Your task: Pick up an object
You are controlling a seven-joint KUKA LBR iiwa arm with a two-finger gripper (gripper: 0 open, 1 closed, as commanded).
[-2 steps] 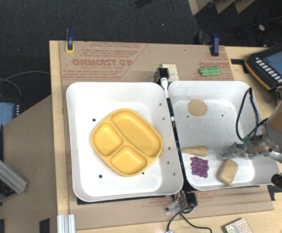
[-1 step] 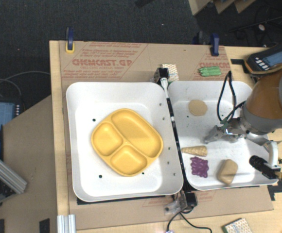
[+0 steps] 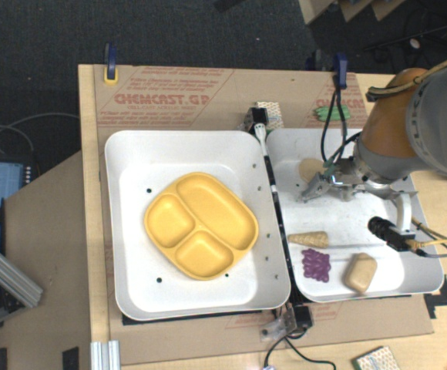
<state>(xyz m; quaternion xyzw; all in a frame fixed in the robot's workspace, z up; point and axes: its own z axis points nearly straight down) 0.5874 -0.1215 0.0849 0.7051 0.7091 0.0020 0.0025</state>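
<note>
The gripper [image 3: 314, 189] hangs low in the right bin [image 3: 408, 284], near its back left corner, jaws spread around nothing. A tan lump [image 3: 310, 167] lies just behind it; a cone [image 3: 308, 240], a purple grape bunch [image 3: 315, 264] and a bread piece [image 3: 360, 273] lie toward the front edge. This looks like the reaching step; next, the jaws must settle over one item and pinch.

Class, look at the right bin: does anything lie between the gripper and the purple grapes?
Yes. The ice cream cone lies across the path, just above the purple grapes and below the gripper.
</note>
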